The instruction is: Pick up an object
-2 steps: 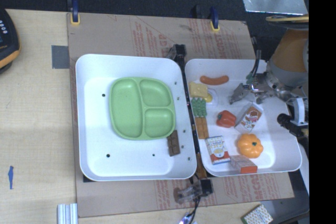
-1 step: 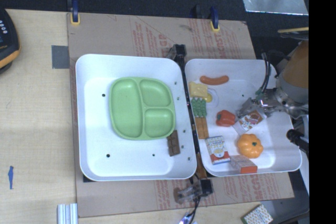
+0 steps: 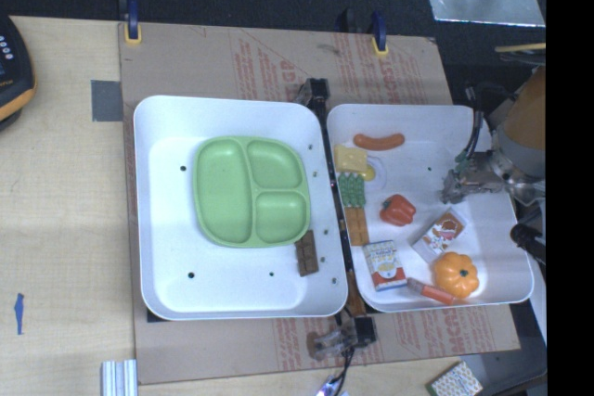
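Candidate objects are all in the right bin (image 3: 483, 121): sausage (image 3: 379, 141) at the far side, yellow piece (image 3: 353, 160) and green block (image 3: 351, 190) along the left wall, red pepper (image 3: 398, 210) mid-bin, small carton (image 3: 441, 235) right of it, juice box (image 3: 382, 264), orange pumpkin (image 3: 456, 274) and a carrot-like stick (image 3: 429, 291) at the near edge. Claw (image 3: 457, 188) sits low over the bin floor at the right side, apart from every item; nearest are the pepper and the carton. Can't tell claw opening from this angle, nothing visible in it. Left bin (image 3: 158, 199) has the green divided plate (image 3: 251, 190) and a brown block (image 3: 305, 253) at its near right. Risks as I see them: claw closes on bare floor since nothing is under it; the pepper and pumpkin are rounded and could squirt out of a pinch; items tight to the left wall leave little finger clearance; near-edge cluster is crowded, so a descent there could shove neighbours.
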Tool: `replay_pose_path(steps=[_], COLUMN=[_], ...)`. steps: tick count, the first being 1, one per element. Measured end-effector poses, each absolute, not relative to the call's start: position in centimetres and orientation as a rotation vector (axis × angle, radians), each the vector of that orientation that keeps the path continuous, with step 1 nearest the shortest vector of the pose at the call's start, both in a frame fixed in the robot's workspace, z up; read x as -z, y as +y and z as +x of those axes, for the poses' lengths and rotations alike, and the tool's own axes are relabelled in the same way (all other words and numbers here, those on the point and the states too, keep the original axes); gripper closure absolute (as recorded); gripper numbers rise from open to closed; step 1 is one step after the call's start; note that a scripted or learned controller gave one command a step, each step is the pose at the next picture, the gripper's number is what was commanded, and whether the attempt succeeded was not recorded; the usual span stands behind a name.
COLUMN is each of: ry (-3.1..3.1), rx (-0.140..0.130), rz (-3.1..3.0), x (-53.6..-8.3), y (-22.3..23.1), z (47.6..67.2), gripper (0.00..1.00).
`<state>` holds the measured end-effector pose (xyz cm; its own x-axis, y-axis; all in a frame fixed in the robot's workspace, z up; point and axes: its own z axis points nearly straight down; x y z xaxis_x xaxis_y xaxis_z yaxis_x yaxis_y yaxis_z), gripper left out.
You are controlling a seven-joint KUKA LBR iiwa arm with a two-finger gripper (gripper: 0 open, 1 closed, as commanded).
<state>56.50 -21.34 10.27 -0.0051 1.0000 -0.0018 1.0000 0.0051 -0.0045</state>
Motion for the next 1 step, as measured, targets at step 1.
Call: replay_pose_path(steps=[1], ry=[-2.227], rx=[-0.008], rz=[-2.213], x=[-10.22], y=[-21.32], z=[56.49], gripper=[0.0])
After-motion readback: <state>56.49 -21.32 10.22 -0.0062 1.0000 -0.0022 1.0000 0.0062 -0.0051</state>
